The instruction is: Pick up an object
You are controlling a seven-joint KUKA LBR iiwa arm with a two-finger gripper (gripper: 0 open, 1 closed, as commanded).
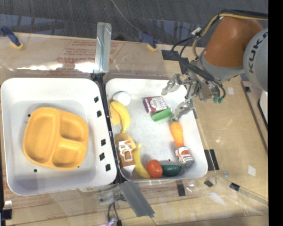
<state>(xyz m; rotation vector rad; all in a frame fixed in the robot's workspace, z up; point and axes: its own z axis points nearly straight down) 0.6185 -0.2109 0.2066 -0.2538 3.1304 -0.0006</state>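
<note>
The right bin (198, 140) holds several toy foods. A maroon box (153, 103) lies beside a green block (161, 114) near the back. An orange carrot (177, 133) and a small can (184, 156) lie along the right wall. A white ball (121, 98) and a banana (121, 115) sit at the left wall. My gripper (177, 98) hangs open over the bin's back right corner, just right of the maroon box and above the carrot's top. Nothing is between its fingers.
A yellow divided plate (55, 137) lies in the left bin (12, 173). At the right bin's front are an orange bottle (125, 152), a second banana (139, 163), a red tomato (154, 168) and a dark green vegetable (171, 169). Cables trail from the wrist.
</note>
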